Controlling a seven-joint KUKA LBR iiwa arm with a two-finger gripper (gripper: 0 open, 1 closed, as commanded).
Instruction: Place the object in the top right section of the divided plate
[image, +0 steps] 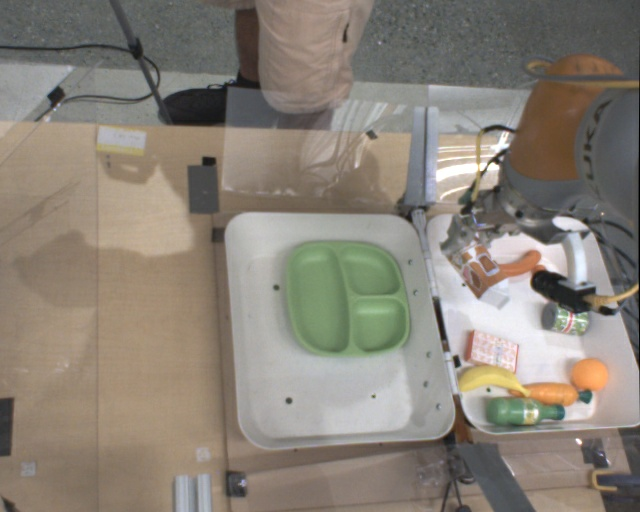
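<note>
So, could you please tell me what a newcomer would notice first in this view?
Probably the green divided plate, alone in the middle of the left bin. Next, the grey and orange arm reaching over the right bin, its pincer low at a small brown and white box. Along that bin's near edge lie a banana, a carrot, an orange and a green bottle.

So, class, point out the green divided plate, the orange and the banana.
green divided plate (318, 300), camera view, floor of its large left section.
orange (590, 374), camera view, middle of the fruit.
banana (488, 379), camera view, middle of its curve.
</note>
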